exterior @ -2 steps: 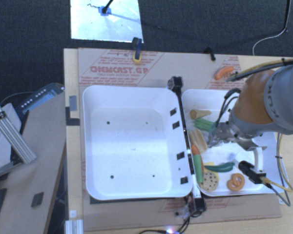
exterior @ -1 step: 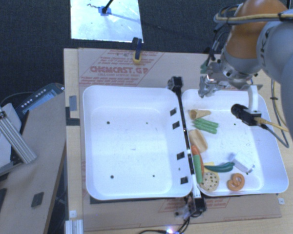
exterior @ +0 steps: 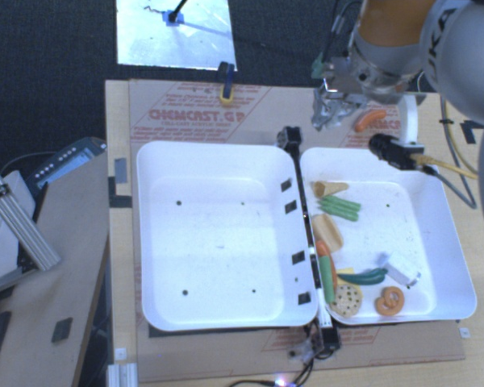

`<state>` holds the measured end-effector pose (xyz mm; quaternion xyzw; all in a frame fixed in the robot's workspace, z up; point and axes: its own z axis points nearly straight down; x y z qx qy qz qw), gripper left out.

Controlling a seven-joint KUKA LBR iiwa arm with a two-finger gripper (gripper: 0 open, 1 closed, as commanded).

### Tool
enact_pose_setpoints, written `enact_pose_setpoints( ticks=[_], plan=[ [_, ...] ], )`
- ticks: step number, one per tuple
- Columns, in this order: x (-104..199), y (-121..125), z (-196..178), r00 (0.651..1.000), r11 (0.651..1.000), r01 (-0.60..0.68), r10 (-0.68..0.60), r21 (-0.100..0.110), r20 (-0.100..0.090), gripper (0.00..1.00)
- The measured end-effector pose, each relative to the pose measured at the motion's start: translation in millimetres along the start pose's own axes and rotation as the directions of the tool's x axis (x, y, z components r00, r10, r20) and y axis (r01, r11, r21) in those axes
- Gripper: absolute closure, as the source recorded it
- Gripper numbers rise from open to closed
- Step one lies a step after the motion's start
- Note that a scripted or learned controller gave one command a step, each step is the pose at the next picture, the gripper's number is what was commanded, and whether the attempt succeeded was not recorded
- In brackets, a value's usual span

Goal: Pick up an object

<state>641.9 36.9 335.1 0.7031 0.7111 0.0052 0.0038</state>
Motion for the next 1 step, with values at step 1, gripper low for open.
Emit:
enact_pose_setpoints(
  ticks=[1],
  plan=[
    [71.7,-8.4,-24.6,1.000,1.000,0.000,0.000,0.008,-0.001,1.00]
  ],
)
